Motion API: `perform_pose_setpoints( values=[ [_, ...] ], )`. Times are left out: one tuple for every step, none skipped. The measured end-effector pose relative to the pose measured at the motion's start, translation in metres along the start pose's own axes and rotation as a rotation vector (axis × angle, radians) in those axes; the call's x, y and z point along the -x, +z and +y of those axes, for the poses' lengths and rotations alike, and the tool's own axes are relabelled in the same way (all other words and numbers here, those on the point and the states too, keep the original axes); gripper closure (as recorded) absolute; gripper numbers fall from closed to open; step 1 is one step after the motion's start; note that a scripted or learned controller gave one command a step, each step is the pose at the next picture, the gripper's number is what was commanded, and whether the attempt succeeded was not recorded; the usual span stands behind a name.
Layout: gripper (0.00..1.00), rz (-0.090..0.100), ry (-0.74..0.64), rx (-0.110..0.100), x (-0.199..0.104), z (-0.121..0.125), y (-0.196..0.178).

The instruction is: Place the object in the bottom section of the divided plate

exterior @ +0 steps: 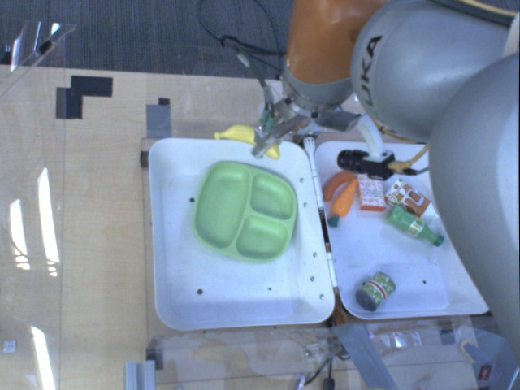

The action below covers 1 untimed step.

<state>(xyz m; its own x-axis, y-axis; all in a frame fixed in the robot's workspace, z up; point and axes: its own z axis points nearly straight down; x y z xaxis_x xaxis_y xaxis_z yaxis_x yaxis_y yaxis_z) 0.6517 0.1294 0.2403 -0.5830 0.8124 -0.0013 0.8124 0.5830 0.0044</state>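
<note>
A light green divided plate (244, 210) lies in the left white bin (179, 291), with one long section on its left and two smaller ones on its right. My gripper (265, 142) hangs over the back rim of that bin, just beyond the plate's far edge. It is shut on a yellow banana (236, 134), which sticks out to the left of the fingers, with a bit of yellow showing below them too. The grey arm with its orange band (325, 31) reaches in from the upper right.
The right bin (422, 299) holds an orange carrot (341, 195), a red and white packet (371, 192), a small box (406, 196), a green bottle (413, 225) and a can (374, 290). A black cable (236, 23) loops behind the bins.
</note>
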Motion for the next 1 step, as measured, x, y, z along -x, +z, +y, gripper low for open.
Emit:
perform_pose_setpoints(
  values=[
    [1.0,-0.002,-0.083,0.003,0.0084,0.0159,0.0162]
  ],
)
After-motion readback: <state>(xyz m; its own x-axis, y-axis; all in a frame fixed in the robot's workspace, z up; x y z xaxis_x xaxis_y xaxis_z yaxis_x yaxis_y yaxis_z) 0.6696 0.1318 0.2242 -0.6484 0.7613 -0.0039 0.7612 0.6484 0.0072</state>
